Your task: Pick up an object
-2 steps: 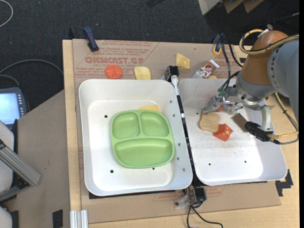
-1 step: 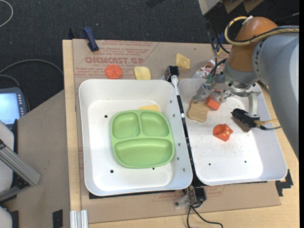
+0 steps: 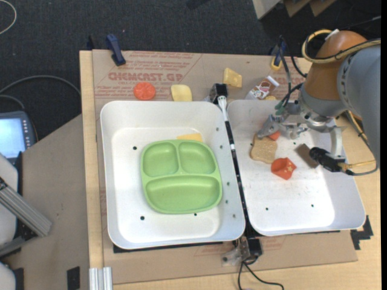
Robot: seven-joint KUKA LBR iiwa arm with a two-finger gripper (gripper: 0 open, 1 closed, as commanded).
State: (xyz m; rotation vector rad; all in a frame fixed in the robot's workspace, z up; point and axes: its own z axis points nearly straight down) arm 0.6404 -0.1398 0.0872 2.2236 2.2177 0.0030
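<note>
right bin has a tan bread slice (image 3: pixel 263 150) lying flat near its left side, with a red block (image 3: pixel 283 167) just beside it to the lower right, sitting a bit tilted. a small orange-red piece (image 3: pixel 274 135) pokes out just above the bread

"CHEMCAST GP" on cardboard sheet (image 3: pixel 175 71)

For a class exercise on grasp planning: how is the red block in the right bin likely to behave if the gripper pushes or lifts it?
The red block looks chunky and faceted, so it would probably slide or tumble a face rather than roll. It seems rigid, likely keeping its shape when squeezed. It lies apart from the tan slice, so a push toward the right bin floor's open area should move it alone.
</note>
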